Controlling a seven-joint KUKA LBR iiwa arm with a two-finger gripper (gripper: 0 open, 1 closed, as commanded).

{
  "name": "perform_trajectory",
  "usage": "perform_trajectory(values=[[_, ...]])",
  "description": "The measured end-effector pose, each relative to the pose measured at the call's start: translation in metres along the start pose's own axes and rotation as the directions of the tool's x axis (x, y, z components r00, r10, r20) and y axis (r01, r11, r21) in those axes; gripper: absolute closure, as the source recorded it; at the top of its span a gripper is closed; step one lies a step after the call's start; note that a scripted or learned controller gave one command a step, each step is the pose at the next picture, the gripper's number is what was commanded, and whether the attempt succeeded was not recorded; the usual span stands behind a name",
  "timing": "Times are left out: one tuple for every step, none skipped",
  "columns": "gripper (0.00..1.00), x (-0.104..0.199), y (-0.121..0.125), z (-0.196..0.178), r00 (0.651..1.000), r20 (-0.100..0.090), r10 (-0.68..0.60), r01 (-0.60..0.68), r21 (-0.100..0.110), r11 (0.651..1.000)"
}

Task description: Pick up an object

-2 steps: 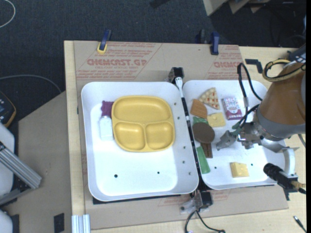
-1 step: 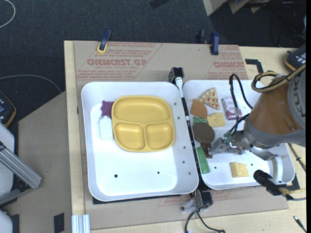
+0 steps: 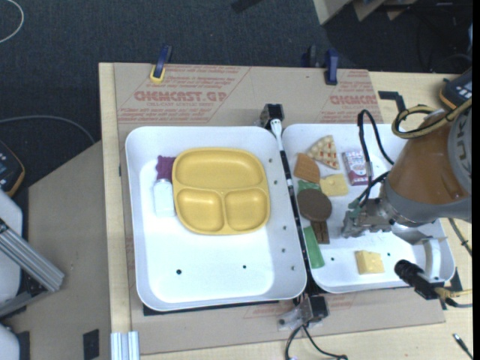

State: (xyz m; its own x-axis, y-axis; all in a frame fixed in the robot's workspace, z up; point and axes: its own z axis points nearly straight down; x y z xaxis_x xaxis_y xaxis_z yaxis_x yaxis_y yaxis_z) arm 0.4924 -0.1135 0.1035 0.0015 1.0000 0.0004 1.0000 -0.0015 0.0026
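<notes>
Both bins, left (image 3: 150, 261) and right (image 3: 337, 276), look like smooth white plastic with a slight sheen. Yellow divided tray (image 3: 221, 188) is smooth moulded plastic, semi-matt, soft highlights on the ridges. Bench top (image 3: 217, 92) is matt brown board with red print, reads as cardboard or paper-faced sheet. Arm's orange band (image 3: 424, 167) is glossy and smooth; grey housing above it (image 3: 463, 137) has a satin finish. Gripper (image 3: 366, 221) is dull dark metal. Green stick (image 3: 313, 247) looks like glossy plastic. Floor (image 3: 75, 21) is dark, rough carpet-like weave.
</notes>
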Motion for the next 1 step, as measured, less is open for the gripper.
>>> perform_trajectory(values=[[1.0, -0.0025, -0.0061, -0.0599, 1.0, 0.003, -0.001, 0.001, -0.004, 1.0]])
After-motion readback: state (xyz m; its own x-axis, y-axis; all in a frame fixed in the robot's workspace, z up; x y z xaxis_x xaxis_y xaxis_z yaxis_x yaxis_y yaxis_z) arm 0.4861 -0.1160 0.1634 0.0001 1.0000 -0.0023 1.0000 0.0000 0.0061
